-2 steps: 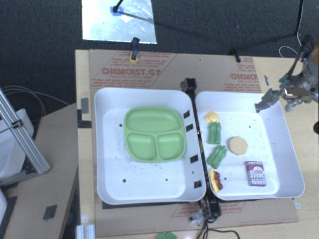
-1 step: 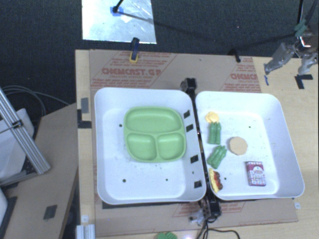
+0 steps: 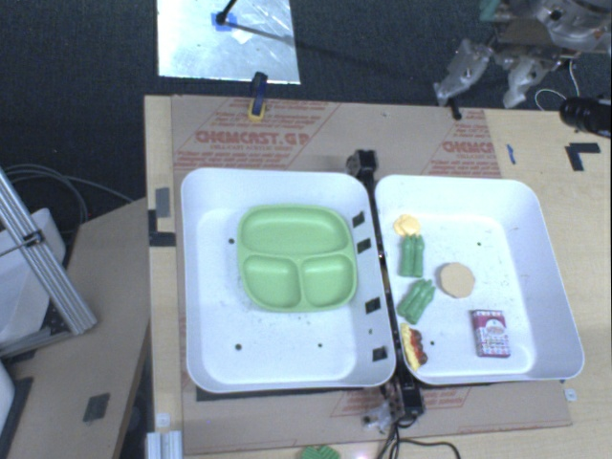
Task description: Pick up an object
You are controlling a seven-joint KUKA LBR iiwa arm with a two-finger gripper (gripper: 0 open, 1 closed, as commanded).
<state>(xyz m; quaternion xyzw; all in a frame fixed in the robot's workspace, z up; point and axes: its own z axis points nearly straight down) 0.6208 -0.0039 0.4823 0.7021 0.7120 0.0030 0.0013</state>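
My gripper [image 3: 488,76] hangs high at the top right, beyond the far edge of the right bin [image 3: 535,208], with its two pale fingers spread apart and nothing between them. In the right bin lie a small yellow piece [image 3: 407,225], two green vegetable-like pieces [image 3: 411,254] [image 3: 416,300], a round tan biscuit [image 3: 456,279], a red box [image 3: 490,333] and a red and yellow item [image 3: 414,346] at the bin's left front corner.
The left bin [image 3: 210,352] holds a green divided plate [image 3: 295,258]. A black clamp [image 3: 363,163] sits at the far end of the divider between the bins. A shiny metal sheet [image 3: 228,27] lies on the dark floor beyond the bench.
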